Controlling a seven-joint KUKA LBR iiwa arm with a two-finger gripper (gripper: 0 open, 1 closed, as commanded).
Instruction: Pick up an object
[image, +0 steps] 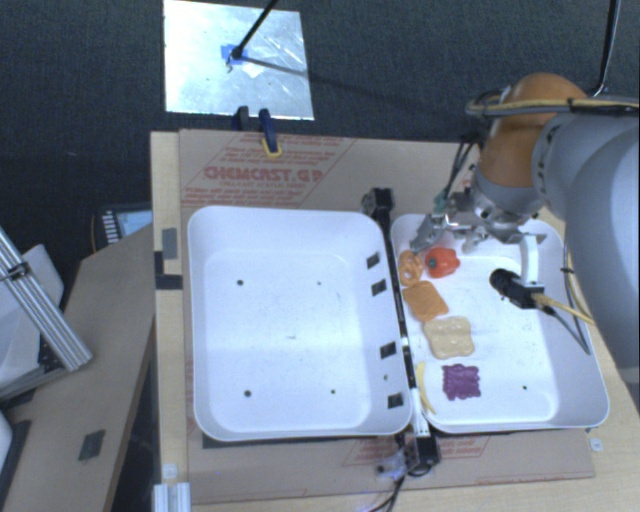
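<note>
The arm reaches in from the right and its gripper (437, 232) hangs low over the far left part of the right bin (570, 400), so in my judgement the step in hand is the approach to a grasp, with nothing lifted yet. The fingertips sit just above and beside a red item (443, 262), which lies touching an orange piece (409, 268) near the divide between the bins; I cannot tell whether the jaws are apart or together, as the tips blur into the wrist hardware. No object shows between them. The next move, I judge, calls for a short drop onto the red item, lined up so the orange piece is not nudged aside, then a firm close. The right bin also holds, running nearward, a tan-orange piece (425, 299), a pale bread-like piece (450, 336), a purple piece (461, 381) and a thin yellow strip (423, 388) by its left wall. The left bin (215, 400) is bare white.
</note>
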